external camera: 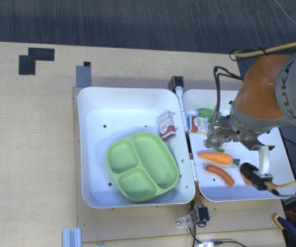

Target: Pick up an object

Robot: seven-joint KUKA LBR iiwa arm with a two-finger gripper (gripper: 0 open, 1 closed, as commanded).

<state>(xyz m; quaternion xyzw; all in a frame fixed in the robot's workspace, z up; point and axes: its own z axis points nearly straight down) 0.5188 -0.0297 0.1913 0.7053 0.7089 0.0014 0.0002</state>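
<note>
Pincer: you see it low over the right bin, near that bin's left wall; whether it is open, shut or holding anything you cannot tell, since the wrist hides that part.
Arm: grey with an orange band, it comes in from the right and covers much of the right bin's far right corner.
Right bin: white and shallow, it touches the left bin along the middle divide.
Carrot: orange with a green tip, it lies just below the pincer, about midway along the right bin.
Sausage: reddish, it lies just beside the carrot, nearer the bin's front edge.
Small carton: white with red and blue print, it sits by the right bin's left wall, towards the far edge.
Green item: just beyond the carton, partly hidden by the arm; you cannot tell what it is.
Left bin: white and shallow.
Green plate: divided in three, it fills the left bin's front right part.
Packet: red and white, it stands near the left bin's right wall, just beyond the plate.
</note>
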